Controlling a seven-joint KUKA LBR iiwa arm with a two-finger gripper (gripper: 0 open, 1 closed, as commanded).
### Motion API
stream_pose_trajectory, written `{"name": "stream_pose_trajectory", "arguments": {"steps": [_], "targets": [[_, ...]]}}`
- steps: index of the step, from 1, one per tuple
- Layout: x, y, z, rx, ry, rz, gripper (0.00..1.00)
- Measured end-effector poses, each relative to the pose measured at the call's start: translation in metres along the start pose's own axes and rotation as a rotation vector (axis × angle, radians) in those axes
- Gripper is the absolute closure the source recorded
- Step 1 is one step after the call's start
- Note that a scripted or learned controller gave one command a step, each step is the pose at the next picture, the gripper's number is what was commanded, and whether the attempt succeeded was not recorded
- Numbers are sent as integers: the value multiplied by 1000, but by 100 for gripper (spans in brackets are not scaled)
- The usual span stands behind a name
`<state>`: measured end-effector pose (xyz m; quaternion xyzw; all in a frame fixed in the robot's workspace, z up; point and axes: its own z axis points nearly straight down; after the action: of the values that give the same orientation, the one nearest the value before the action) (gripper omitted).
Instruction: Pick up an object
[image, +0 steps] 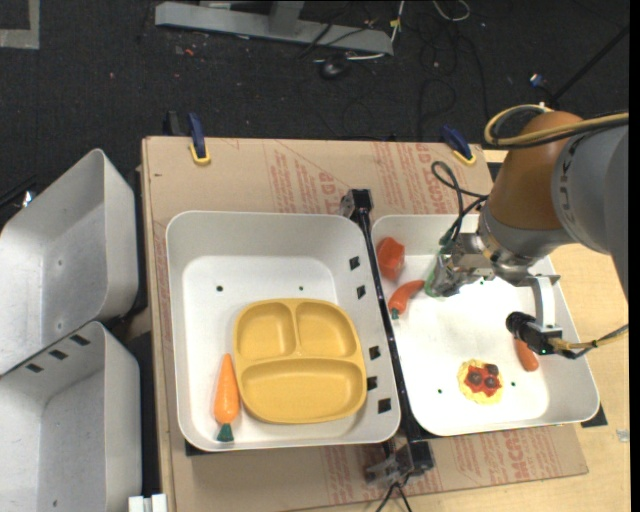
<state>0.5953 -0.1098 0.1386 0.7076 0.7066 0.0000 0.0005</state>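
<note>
Hovering low over the right bin (560, 400), the gripper (447, 277) is sitting just beside a small orange-red piece (405, 296) near the bin's left wall. How its tips are set I cannot tell, as the wrist is hiding them, and nothing is showing in its hold. A red block (389, 255) is lying close above that piece, so a descent could be nudging both against the wall or pinching neither. The piece is looking smooth, curved and slippery, likely plastic. Elsewhere a flat round pizza toy (481, 380) and a stubby orange item (526, 355) are resting on the glossy white floor. The left bin (190, 300) is holding a sectioned yellow tray (300, 360) and a tapered carrot (226, 392).
</note>
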Motion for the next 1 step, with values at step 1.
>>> {"name": "stream_pose_trajectory", "arguments": {"steps": [1], "targets": [[8, 7, -58, -6, 0, -5, 100]]}}
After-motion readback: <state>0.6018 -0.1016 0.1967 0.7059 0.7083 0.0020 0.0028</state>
